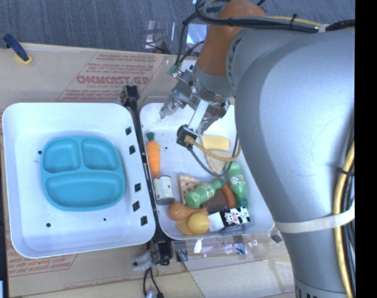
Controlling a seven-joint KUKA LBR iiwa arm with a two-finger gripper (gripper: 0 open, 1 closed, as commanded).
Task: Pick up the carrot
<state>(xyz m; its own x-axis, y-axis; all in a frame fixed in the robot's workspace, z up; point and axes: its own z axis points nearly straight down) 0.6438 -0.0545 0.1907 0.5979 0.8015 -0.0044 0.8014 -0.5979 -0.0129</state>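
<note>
We find the carrot (153, 157) in the right bin (174, 157), lying along that bin's left wall, about midway between its far and near edges. Just past its thin end stands a small can (164, 189); beside the can lie a tan cracker (189, 183) and a green bottle (204, 194) on its side. A second green bottle (237, 182), a yellow block (215, 143), a yellow fruit (199, 222), a tan-orange fruit (178, 210) and a black-and-white carton (236, 217) crowd the near and right parts of the bin; bare white floor lies to the carrot's right.

The carrot's long axis runs along the wall; its thick end with the green stub points to the far edge, and its thin tip points to the near edge.

The tool (176, 103) hangs over the bin's far-left corner, beyond the thick end and apart from it; we cannot tell whether it is wide or narrow.

The left bin (14, 166) holds a blue divided plate (82, 169); both bins rest on the bench (70, 269), which is covered in brown cardboard; a blue-and-yellow clamp (17, 49) sits at its far-left corner; grey carpet (82, 11) lies beyond.
</note>
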